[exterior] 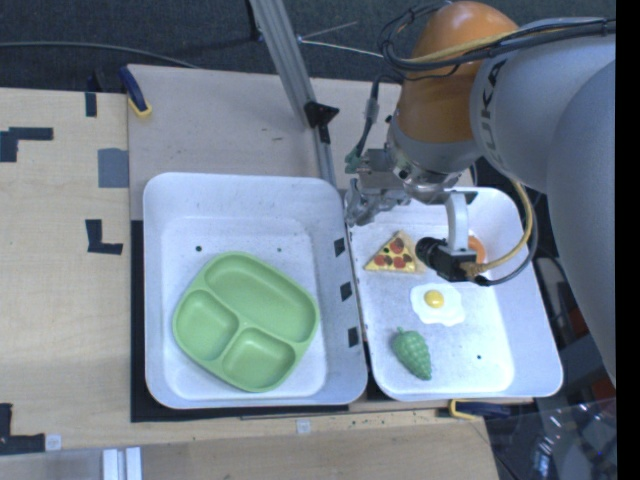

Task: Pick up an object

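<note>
Lying below gripper: pizza slice.

Robotics lab, industrial grey-and-orange arm over a plywood counter, two white bins of toy food, taped markers, aluminium rail, loose cables

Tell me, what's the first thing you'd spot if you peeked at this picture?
The big grey robot arm with its shiny orange band grabs the eye first, reaching in from the right over the right white bin. Next comes the light green divided plastic plate in the left white bin. In the right bin lie a toy pizza slice, a toy fried egg and a bumpy green toy.
</note>
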`<state>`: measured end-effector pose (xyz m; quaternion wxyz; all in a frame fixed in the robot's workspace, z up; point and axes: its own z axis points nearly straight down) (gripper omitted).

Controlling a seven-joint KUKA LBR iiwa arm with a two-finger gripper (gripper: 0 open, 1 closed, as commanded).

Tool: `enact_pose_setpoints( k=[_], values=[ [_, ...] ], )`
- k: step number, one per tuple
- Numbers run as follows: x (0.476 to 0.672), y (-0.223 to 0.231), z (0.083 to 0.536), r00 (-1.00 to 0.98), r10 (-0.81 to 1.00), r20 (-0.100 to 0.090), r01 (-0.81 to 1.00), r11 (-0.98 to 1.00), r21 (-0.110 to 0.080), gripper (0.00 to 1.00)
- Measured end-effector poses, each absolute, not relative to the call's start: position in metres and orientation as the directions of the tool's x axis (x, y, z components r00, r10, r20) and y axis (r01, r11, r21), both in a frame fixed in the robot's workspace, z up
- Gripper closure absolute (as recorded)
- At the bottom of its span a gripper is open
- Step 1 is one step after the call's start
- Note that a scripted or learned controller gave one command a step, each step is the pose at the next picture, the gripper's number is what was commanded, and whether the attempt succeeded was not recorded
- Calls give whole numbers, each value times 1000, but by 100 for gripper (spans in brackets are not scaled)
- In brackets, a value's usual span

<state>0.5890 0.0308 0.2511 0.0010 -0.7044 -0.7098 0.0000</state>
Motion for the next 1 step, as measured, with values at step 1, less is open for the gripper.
enact_pose_setpoints(
  k=[1],
  values=[
    [584,86,231,-7,1000,1,1000,7,-5,100]
  ],
)
